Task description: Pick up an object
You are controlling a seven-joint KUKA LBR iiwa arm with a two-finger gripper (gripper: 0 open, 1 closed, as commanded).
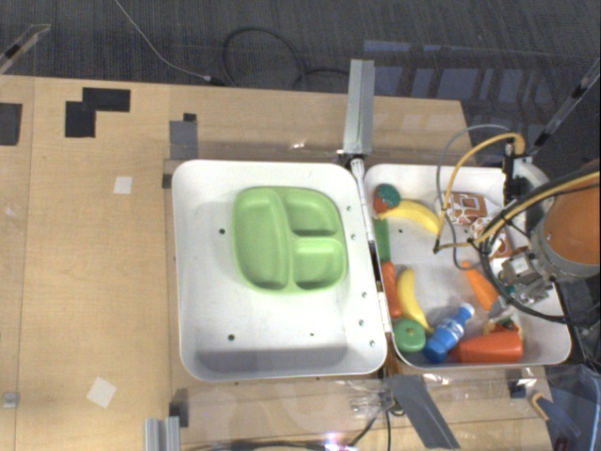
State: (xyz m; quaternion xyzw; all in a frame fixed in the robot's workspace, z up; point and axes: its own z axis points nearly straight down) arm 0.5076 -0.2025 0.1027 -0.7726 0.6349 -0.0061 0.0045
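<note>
On the wooden worktop sit two shallow white bins side by side. At left, the left bin holds a green divided tray. Further right, the right bin holds two bananas, a green disc, a blue bottle and a red-orange block. An orange carrot lies slantwise, its long axis pointing toward the lower right, just left of the gripper. Whether the gripper is parted or closed cannot be told.

The arm ran off the right edge, its cables hiding part of the right bin.
</note>
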